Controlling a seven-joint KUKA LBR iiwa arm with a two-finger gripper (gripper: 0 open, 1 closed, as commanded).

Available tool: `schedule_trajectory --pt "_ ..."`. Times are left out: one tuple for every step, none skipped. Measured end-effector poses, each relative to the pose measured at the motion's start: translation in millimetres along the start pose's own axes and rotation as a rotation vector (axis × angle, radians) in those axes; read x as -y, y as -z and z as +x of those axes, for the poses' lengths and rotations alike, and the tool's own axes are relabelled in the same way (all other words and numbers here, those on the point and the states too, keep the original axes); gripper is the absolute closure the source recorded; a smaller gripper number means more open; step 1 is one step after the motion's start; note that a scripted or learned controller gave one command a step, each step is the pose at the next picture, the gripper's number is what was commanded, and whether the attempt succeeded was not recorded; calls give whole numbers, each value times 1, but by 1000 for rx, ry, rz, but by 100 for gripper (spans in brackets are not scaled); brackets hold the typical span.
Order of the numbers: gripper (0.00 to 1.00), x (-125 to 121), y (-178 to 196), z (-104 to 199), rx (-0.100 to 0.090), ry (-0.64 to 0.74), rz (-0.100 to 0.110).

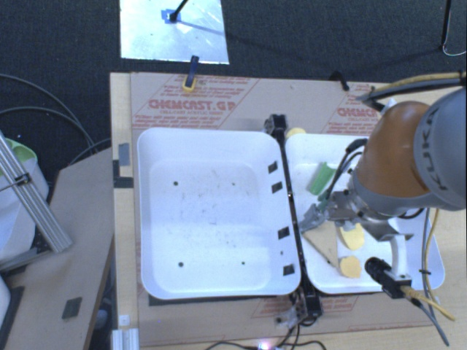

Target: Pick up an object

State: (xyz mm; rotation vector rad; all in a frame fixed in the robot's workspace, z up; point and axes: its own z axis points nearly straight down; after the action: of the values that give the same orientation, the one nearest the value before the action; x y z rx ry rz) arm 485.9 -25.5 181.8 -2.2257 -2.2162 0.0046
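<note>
My gripper (314, 216) hangs low over the left part of the right bin (306, 154), below the arm's orange band (394, 152). A green object (319, 179) lies just beyond it toward the back of the bin. A thin tan stick (318, 249) lies just in front of it on the bin floor. Two yellow pieces sit to its right, one (353, 237) partly under the wrist and one (350, 267) near the front wall. Nothing shows clearly inside the gripper.
The left bin (153, 217) stands beside the right one, split from it by a black divider with clips (283, 188). A small yellow object (295, 132) sits at the right bin's back rim. Cables and a black fitting (387, 275) trail at the front right.
</note>
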Motion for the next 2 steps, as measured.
schedule_trajectory --pt "0 1 -94 -72 0 -2 2" --pt "0 -10 -97 -102 1 2 -7"
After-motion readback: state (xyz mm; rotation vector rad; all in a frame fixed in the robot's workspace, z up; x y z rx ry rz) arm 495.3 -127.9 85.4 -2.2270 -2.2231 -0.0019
